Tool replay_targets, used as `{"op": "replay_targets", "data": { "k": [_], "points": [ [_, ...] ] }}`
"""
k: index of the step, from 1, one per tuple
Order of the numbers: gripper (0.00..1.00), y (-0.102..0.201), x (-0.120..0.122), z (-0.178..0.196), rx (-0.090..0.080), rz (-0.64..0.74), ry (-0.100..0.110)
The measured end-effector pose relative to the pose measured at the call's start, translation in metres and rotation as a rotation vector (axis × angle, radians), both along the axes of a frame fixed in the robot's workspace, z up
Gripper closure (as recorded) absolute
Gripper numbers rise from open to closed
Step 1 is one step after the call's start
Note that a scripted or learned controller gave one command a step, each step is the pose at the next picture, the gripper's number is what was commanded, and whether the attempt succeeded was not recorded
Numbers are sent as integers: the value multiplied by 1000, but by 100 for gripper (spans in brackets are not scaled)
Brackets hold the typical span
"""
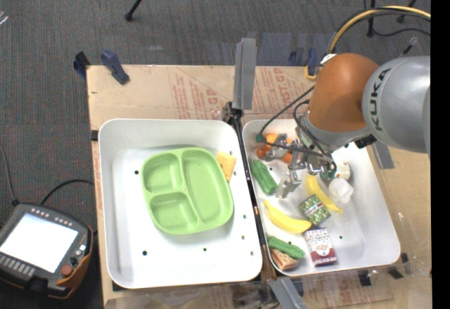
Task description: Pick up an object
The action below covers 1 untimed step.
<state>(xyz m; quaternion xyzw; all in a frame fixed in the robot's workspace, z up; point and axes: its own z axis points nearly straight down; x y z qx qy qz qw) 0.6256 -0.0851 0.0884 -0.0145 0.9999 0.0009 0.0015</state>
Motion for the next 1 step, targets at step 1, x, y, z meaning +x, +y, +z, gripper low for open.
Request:
{"op": "replay_targets", "data": {
  "k": [1],
  "points": [
    [0, -48, -103, -2, -1, 80, 5]
  ]
}}
